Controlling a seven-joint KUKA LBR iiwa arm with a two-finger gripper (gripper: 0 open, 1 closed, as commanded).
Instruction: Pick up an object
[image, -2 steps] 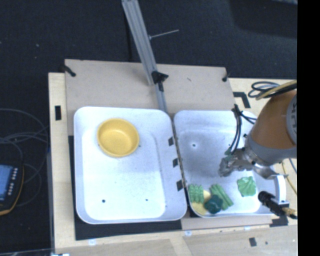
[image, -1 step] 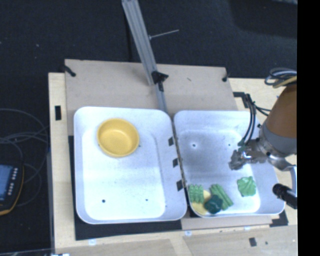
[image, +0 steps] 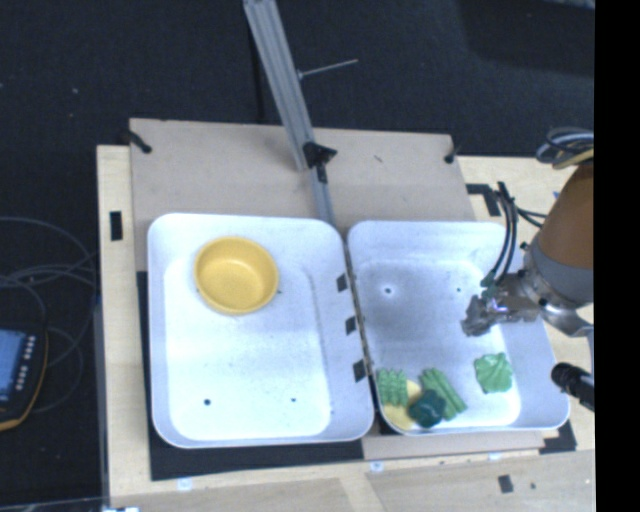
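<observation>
A yellow bowl (image: 237, 275) sits in the upper left of the left bin (image: 180, 400). In the right bin (image: 420, 260), several small objects lie along the near edge: a light green block (image: 391, 385), a green ridged piece (image: 443, 389), a dark teal lump (image: 428, 409) over something yellow, and a separate green piece (image: 493, 373) further right. My gripper (image: 477, 319) hangs over the right side of the right bin, above and just left of that separate green piece. Nothing shows between its fingers.
A grey metal rail (image: 290, 100) runs diagonally from the top of the view down to the gap between the bins. The bins rest on a tan board (image: 390, 180). Cables (image: 505, 215) trail by the arm at the right. A handheld pendant (image: 18, 370) lies far left.
</observation>
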